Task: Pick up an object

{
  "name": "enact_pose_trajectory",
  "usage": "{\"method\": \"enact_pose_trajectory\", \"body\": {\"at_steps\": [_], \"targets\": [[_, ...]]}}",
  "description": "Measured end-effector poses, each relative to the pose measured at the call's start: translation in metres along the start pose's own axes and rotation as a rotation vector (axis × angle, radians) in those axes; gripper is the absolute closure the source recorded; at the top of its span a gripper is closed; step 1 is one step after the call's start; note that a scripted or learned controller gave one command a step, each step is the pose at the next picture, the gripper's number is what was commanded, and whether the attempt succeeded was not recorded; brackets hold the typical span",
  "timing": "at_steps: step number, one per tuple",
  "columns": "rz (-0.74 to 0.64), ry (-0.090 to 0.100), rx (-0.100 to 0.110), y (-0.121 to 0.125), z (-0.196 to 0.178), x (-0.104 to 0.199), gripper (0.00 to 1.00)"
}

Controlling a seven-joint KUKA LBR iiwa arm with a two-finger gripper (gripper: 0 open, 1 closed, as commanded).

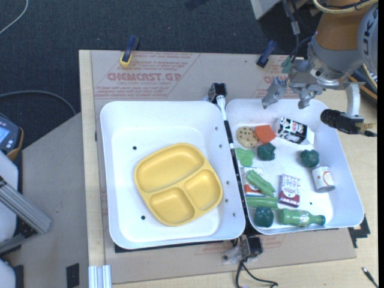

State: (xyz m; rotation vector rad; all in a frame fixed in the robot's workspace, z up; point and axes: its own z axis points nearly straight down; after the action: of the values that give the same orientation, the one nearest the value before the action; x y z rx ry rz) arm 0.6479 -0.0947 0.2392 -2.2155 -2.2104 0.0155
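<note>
My gripper [287,98] hangs above the back rim of the right bin [347,179], its two fingers spread apart with nothing between them. Just below and right of it lies a black-and-white carton [292,130]. An orange block [264,133] and a cookie [246,137] lie to the carton's left. Further forward are two dark green broccoli pieces [266,152] [309,158], a small can [323,178], a red-and-white box [290,189], green beans [260,180] and a green bottle [299,218].
The left bin [117,131] holds a yellow divided plate [177,183]. A black clamp [217,92] sits at the back between the bins. Blue clips [128,51] [266,54] hold the cardboard base. A black cable connector [342,120] hangs by the right bin's back right.
</note>
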Motion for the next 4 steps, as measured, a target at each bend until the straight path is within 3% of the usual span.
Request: {"method": "enact_pose_trajectory", "body": {"at_steps": [1, 3, 4], "targets": [[-0.002, -0.001, -0.014, 0.002, -0.009, 0.000, 0.00], [-0.001, 0.000, -0.007, -0.001, 0.099, 0.003, 0.00], [-0.003, -0.002, -0.021, 0.001, 0.135, 0.004, 0.00]]}}
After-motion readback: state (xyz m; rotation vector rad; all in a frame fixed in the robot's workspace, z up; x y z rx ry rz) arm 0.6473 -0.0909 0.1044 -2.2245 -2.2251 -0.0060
